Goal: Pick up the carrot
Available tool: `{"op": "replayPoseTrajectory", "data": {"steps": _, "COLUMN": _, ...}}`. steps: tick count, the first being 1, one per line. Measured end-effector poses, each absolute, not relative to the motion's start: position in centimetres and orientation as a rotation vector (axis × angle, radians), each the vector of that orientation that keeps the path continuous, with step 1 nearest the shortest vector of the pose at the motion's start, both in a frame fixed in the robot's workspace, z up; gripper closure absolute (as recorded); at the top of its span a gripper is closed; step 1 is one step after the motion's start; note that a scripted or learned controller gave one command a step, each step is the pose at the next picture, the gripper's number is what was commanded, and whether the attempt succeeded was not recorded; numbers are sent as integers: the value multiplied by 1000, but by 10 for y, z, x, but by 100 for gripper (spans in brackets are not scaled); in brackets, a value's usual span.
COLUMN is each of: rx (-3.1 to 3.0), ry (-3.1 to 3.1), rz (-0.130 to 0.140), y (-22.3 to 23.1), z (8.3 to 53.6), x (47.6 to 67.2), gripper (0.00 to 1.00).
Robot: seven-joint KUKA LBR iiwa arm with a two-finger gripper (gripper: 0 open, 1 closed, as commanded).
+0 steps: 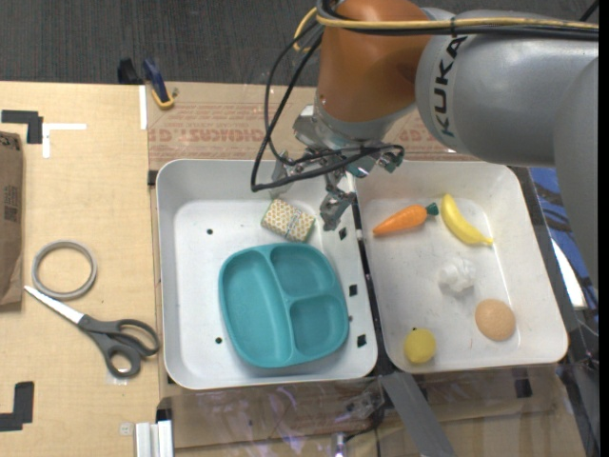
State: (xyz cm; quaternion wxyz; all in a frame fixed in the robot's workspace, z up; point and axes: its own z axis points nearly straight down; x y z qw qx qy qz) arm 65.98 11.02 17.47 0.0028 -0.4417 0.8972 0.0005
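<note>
The carrot [402,219], orange with a green stub at its right end, lies in the right bin [533,255] near the bin's back left corner. My gripper [335,206] hangs under the orange wrist band, over the divider between the two bins. It is just left of the carrot and apart from it. Nothing shows in the gripper. A small patterned block [288,220] lies close to its left in the left bin [181,255].
The right bin also holds a banana [464,222] next to the carrot, a white crumpled lump [459,277], a brown egg [495,319] and a lemon [420,346]. A teal divided plate [284,303] sits in the left bin. Scissors [95,327] and a tape roll [64,267] lie on the bench at left.
</note>
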Motion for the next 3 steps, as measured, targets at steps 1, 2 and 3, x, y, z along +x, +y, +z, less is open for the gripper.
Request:
{"op": "replayPoseTrajectory", "data": {"steps": 1, "rx": -1374, "ry": 2811, "rz": 4, "y": 110, "z": 186, "x": 661, "gripper": 100}}
{"op": "replayPoseTrajectory", "data": {"steps": 2, "rx": -1364, "ry": 2807, "rz": 5, "y": 109, "z": 197, "x": 663, "gripper": 100}}
{"op": "replayPoseTrajectory", "data": {"steps": 3, "rx": -1355, "ry": 2805, "rz": 6, "y": 109, "z": 207, "x": 665, "gripper": 100}}
